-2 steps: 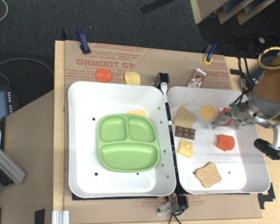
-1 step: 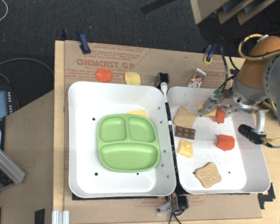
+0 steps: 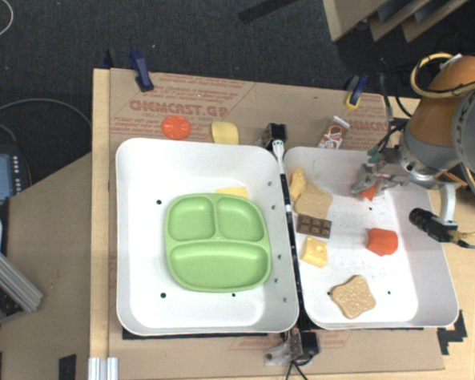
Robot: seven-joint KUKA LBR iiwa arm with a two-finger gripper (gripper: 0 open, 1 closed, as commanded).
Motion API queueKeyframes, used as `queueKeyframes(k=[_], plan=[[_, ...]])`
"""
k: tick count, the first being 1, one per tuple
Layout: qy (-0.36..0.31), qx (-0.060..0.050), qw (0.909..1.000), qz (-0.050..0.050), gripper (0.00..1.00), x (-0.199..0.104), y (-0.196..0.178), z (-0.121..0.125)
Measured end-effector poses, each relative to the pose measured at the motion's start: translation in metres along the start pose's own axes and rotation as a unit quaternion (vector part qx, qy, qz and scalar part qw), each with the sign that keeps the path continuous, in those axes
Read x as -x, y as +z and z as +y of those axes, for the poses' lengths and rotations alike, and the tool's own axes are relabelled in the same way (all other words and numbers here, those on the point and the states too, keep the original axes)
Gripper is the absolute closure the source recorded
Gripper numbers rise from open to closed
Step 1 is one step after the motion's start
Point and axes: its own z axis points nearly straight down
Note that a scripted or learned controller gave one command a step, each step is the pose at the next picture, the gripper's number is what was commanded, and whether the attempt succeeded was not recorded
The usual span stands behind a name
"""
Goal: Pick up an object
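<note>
Camera view: your gripper (image 3: 369, 182) sits low over the back of the right bin (image 3: 423, 305); something small and red shows at its tips, but I can't tell how the jaws stand or whether it's held. Loose in that bin: orange block (image 3: 383, 241), chocolate bar (image 3: 314, 225), cheese wedge (image 3: 315, 252), cracker (image 3: 353, 297). Green divided plate (image 3: 216, 243) is in the left bin (image 3: 139, 219).

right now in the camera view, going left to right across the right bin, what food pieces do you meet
chocolate bar → waffle cracker → orange-red block, with the gripper above the far part of this bin.
</note>
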Motion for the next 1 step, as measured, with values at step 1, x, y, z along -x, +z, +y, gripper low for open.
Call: queueKeyframes(k=[1], plan=[[-0.002, 0.000, 1.0000, 0.002, 1.00, -0.0758, -0.0398, 0.0188]])
